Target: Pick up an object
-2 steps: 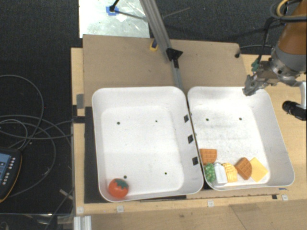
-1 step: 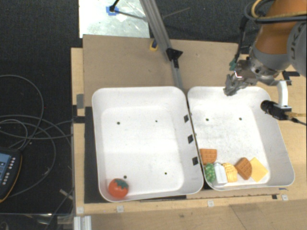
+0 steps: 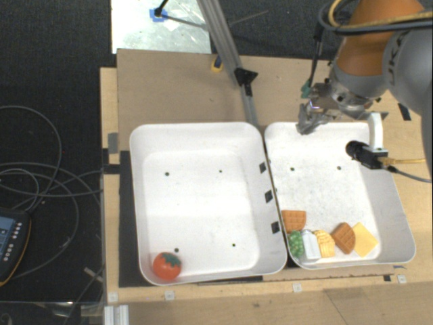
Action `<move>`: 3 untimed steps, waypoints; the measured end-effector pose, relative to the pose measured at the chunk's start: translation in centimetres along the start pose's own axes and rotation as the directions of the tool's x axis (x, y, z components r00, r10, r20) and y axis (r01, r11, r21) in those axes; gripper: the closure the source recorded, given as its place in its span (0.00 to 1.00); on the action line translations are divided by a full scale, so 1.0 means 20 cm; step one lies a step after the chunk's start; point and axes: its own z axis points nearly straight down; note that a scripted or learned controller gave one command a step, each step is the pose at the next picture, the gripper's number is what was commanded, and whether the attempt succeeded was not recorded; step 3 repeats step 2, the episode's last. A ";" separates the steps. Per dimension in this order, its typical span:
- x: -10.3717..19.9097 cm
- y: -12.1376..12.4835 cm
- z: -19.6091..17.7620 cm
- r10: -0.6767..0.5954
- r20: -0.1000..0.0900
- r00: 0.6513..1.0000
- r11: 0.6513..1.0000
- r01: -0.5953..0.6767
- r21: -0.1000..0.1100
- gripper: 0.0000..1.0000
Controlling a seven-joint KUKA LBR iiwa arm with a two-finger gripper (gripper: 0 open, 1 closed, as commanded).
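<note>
My gripper [image 3: 308, 125] hangs over the far edge of the right bin [image 3: 338, 181], high above its floor, with nothing visible between its fingers. Along the near edge of that bin lie several toy foods: an orange waffle piece [image 3: 293, 219], a green vegetable [image 3: 295, 242], a white item [image 3: 310, 244], a yellow corn [image 3: 325, 242], a brown cookie [image 3: 344, 237] and a yellow cheese block [image 3: 365, 240]. A red tomato [image 3: 166, 265] rests in the near left corner of the left bin [image 3: 196, 181].
A grey metal pole [image 3: 226, 46] slants from the top of the view down to the bins' far seam. Black clips [image 3: 267, 195] sit along the divide between the bins. Cables lie on the dark floor at the left.
</note>
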 end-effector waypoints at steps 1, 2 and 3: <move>0.28 -0.04 -0.04 -0.001 -0.001 1.000 1.000 0.001 0.000 1.00; 0.53 -0.07 -0.05 -0.001 -0.001 1.000 1.000 0.001 0.000 1.00; 0.53 -0.07 -0.05 -0.001 -0.001 1.000 1.000 0.001 0.000 1.00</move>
